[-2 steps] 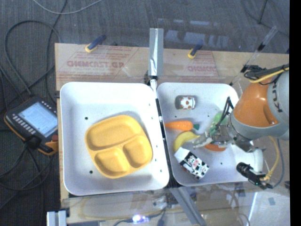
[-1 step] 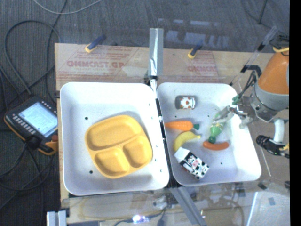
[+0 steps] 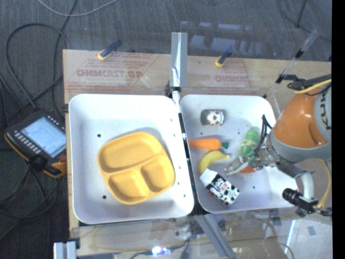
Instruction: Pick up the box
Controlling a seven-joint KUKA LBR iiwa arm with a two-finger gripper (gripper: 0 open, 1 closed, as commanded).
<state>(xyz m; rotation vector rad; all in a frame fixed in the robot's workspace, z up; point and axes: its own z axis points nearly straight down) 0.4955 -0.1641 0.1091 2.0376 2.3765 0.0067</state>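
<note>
The box [image 3: 221,189] is small and white with black spots and a dark end. It lies tilted near the front of the right bin [image 3: 259,196], just below a yellow banana [image 3: 212,159]. My gripper [image 3: 239,168] hangs low over the right bin, a little up and to the right of the box and apart from it. It sits beside a green item [image 3: 249,142], with a small red-orange thing [image 3: 247,170] partly hidden under it. The grey and orange arm [image 3: 299,131] covers the bin's right side.
An orange carrot [image 3: 205,143] lies above the banana and a small can [image 3: 213,117] stands near the bin's back. The left bin [image 3: 86,117] holds a yellow divided tray [image 3: 136,167]. A handheld pendant [image 3: 38,139] rests off the bench at left.
</note>
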